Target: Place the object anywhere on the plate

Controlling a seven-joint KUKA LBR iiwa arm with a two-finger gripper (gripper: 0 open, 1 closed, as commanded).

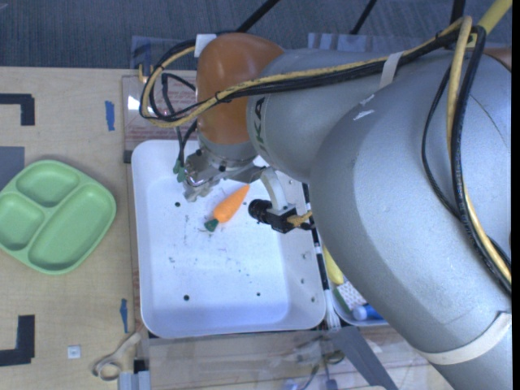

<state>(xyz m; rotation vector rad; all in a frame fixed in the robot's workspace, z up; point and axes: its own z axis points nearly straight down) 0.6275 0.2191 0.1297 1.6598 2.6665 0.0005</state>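
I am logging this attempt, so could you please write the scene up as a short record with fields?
object: toy carrot, orange with a green end, lying in the white bin
plate: green divided plate, on the wooden bench left of the bin, nothing on it
gripper: gripper over the bin's upper part, just left of the carrot
arm: grey arm with orange band, reaching in from the right
task state: carrot not yet on the plate

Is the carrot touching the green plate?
Apart. The camera view shows the carrot lying in the white bin, while the plate sits on the bench outside it.
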